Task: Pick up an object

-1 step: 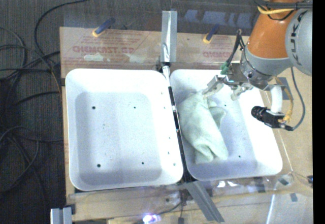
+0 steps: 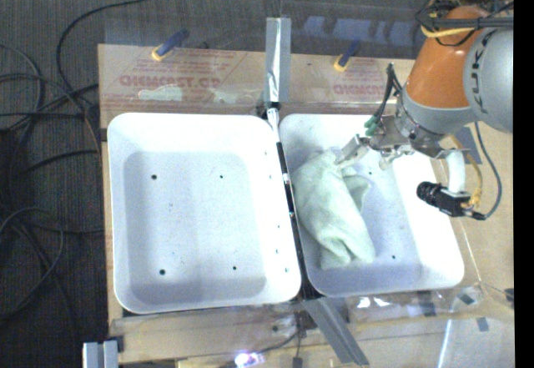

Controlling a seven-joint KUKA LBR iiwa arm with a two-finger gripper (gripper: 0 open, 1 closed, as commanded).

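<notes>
Cloth (image 2: pixel 335 208), pale green and crumpled, lies in the right bin (image 2: pixel 434 262), stretched from the far middle down along the left wall toward the near side. The gripper (image 2: pixel 360 147) sits at the cloth's upper end, its fingers seeming to touch the fabric; whether they are spread or clamped I cannot tell. The left bin (image 2: pixel 200 191) stands beside it.

The grey arm (image 2: pixel 501 83) has dark letters that look like "KUK". The board (image 2: pixel 200 83) has faded red words, too blurry to read.
</notes>
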